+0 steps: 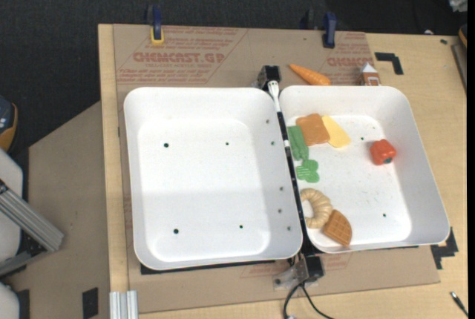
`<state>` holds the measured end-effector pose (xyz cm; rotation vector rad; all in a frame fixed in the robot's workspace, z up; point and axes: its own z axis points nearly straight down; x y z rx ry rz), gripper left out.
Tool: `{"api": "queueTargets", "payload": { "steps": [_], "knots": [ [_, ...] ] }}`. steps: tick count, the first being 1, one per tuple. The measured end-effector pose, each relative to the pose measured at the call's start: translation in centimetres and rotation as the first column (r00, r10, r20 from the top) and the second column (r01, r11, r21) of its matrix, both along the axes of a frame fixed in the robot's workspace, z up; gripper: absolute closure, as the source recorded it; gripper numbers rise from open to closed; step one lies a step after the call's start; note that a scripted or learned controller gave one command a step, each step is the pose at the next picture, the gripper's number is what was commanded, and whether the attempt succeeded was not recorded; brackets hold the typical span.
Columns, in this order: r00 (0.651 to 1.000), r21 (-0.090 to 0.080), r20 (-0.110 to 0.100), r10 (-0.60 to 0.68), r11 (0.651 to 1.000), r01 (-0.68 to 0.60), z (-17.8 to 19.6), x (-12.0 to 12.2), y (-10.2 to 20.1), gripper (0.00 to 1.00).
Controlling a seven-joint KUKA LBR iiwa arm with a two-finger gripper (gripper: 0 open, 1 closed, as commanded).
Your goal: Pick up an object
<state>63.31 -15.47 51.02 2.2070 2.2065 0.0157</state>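
Can't tell claw state; going for small red plastic pepper-like toy [382,152] in right white bin [375,195], nearest claw's entry side, likely light, rigid, slick, so pinch across its widest middle.

We look down on a brown counter [223,50] carrying two shallow white bins side by side. The left bin [204,176] shows a bare floor with four small dark dots. In the right bin [423,184] we see an orange-brown slab [313,130] touching a yellow slice [337,133], with a green piece [301,154] just beside them along the left wall. A red pepper-like toy [382,152] sits apart toward the right. Near the front, a pale ring [316,206] touches a waffle-patterned wedge [338,228]. Outside the bins, an orange carrot [309,74] and a small carton [369,75] lie on the counter behind the right bin.
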Motion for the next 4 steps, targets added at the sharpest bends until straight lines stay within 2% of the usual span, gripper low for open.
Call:
{"api": "queueTargets", "payload": {
  "steps": [1, 2, 3, 4],
  "knots": [
    [1.000, 0.001, -0.015, -0.007, 1.000, 0.007, 0.8, -0.9, -7.4, 1.00],
    [1.000, 0.007, -0.021, -0.003, 1.000, 0.003, 2.7, -7.0, -7.0, 1.00],
    [0.999, 0.015, -0.040, -0.004, 1.000, 0.005, -16.3, -15.8, -6.9, 1.00],
    [1.000, -0.002, -0.001, 0.001, 1.000, -0.001, 3.5, -15.4, -7.0, 1.00]
  ]
}}
